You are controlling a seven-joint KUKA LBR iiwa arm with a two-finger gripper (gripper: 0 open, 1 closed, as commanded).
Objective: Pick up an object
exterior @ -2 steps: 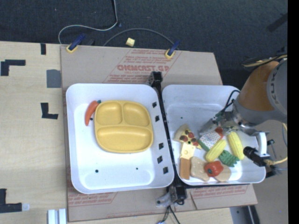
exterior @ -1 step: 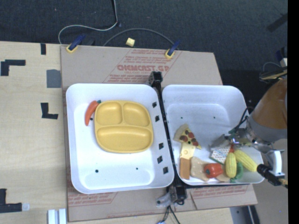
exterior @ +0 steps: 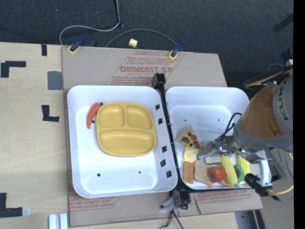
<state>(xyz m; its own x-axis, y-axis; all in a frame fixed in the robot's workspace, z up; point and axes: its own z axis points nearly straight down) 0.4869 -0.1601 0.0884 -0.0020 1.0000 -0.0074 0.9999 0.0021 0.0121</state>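
The right bin (exterior: 205,104) holds a heap of toy food in its front half. A pizza slice (exterior: 188,137) lies at the left of the heap, with a yellow cheese block (exterior: 190,155) and an orange stick (exterior: 188,171) in front of it. A red tomato (exterior: 218,173) rests on a tan slice (exterior: 204,173), beside two corn cobs (exterior: 229,168). My gripper (exterior: 213,149) reaches in from the right and hangs low over the heap's middle, just right of the pizza slice and behind the tomato. Its tips are lost in the clutter.
The left bin (exterior: 81,175) bears a yellow divided plate (exterior: 127,129), with an orange carrot (exterior: 92,114) at its left. The arm's orange band (exterior: 264,116) overhangs the right bin's right rim. Cables and clamps lie on the cardboard behind the bins.
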